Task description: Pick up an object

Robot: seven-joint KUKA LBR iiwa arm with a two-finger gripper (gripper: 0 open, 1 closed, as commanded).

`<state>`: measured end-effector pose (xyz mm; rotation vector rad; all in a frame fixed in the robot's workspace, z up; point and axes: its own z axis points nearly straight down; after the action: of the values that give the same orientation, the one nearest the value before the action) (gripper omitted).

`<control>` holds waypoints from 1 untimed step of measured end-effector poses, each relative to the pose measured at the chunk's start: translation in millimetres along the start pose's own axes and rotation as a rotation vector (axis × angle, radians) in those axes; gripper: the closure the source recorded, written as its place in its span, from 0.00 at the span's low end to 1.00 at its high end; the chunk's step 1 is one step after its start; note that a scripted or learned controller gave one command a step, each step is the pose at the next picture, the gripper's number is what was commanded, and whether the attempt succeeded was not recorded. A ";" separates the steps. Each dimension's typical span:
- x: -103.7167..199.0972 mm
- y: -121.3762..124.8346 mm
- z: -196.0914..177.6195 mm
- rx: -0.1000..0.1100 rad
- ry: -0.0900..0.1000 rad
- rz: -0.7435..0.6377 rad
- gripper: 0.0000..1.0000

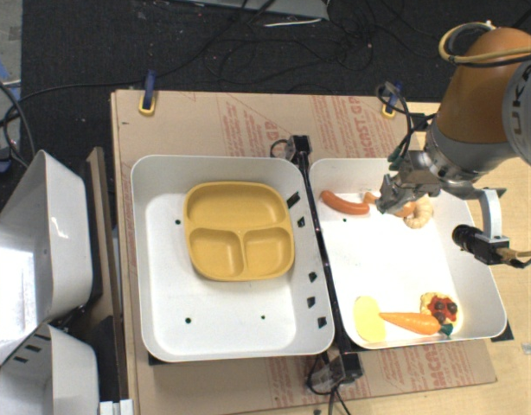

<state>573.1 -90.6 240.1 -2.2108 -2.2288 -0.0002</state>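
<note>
- Gripper low over the far end of the right bin; fingers dark and bunched in shadow, cannot tell how far apart they stand or whether anything sits between them.
- Pale tan lumpy item, possibly a toy shrimp, just beside the gripper on its right, partly under the wrist.
- Sausage lies just left of the gripper, near the bin's far wall.
- Near end of right bin: one yellow oval piece, one carrot touching it, one small red-and-green piece in the corner.
- Left bin holds one yellow divided plate, three compartments.
- Two white bins side by side on a cardboard-covered bench; dark floor with cables beyond.
- Orange-banded arm enters from the right, overhanging the bin's far right corner.
</note>
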 end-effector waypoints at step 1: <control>53.1 -16.8 12.1 0.001 0.000 0.000 1.00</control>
<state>555.9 -37.6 228.1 -2.2105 -2.2276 0.0007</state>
